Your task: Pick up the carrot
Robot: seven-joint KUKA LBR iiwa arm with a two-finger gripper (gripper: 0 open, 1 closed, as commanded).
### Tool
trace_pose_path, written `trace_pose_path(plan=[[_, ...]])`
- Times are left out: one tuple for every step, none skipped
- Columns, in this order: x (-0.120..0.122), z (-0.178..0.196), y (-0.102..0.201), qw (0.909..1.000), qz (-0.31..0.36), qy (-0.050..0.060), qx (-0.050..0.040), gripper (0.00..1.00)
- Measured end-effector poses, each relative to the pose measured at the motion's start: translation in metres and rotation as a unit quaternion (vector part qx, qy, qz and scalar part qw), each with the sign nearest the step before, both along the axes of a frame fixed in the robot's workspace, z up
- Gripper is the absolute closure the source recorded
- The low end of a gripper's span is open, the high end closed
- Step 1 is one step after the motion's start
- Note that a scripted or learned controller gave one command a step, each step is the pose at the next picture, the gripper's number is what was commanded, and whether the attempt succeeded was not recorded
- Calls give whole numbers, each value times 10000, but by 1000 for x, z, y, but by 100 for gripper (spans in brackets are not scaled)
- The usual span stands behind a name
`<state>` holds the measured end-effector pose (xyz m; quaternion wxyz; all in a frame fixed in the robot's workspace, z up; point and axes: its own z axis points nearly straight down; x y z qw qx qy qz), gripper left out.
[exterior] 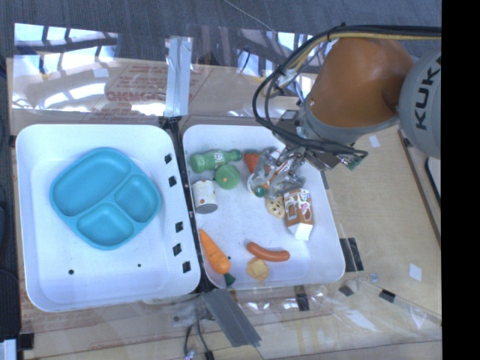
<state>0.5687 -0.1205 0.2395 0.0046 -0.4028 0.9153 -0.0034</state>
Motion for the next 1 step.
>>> trace_pose_path(plan=[[7, -108, 2, 9999, 30, 99, 32, 100]])
